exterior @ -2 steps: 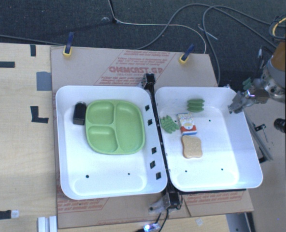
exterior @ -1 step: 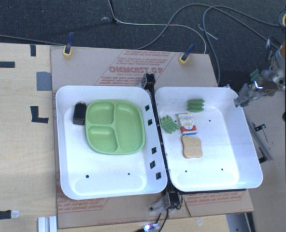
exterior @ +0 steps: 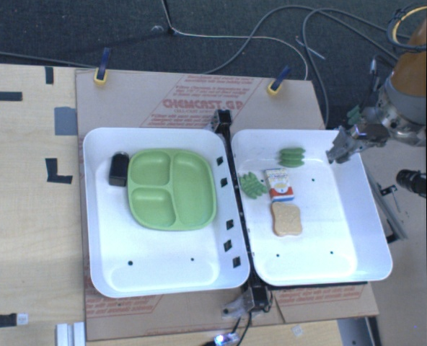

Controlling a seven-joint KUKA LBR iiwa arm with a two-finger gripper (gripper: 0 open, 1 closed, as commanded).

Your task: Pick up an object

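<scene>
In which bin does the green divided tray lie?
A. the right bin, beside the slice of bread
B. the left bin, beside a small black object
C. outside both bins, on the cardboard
B: the green divided tray lies in the left bin, with the small black object at its left edge.

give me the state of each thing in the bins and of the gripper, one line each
green divided plate: flat in the left bin, right side up
black block: beside the plate's left edge
green pod: lying in the right bin
leafy green piece: lying flat
small carton: lying flat
bread slice: lying flat
gripper: over the right bin's far right edge, holding nothing
</scene>
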